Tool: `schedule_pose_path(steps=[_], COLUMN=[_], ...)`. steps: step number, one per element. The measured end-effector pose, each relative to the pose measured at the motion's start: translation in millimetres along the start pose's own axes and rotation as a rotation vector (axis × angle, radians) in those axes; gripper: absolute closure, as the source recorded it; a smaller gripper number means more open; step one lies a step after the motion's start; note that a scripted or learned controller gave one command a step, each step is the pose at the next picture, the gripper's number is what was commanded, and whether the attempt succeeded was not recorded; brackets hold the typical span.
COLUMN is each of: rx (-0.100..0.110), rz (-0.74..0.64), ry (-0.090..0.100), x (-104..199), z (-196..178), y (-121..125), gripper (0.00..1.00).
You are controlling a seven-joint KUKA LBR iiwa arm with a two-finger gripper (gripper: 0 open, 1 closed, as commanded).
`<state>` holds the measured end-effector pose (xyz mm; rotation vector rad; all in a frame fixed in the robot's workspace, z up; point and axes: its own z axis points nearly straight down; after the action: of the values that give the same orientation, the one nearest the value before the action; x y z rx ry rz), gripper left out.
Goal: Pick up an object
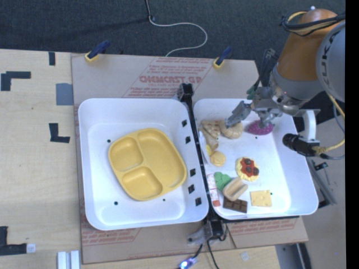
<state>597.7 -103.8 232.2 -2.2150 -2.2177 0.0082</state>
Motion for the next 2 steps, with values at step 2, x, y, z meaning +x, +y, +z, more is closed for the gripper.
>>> schedule_pose_path(steps=[2], rx=[-0.001], rz=[0.000], ry=[-0.001], x=[-1], z=[62], y=[2], gripper=[0.00])
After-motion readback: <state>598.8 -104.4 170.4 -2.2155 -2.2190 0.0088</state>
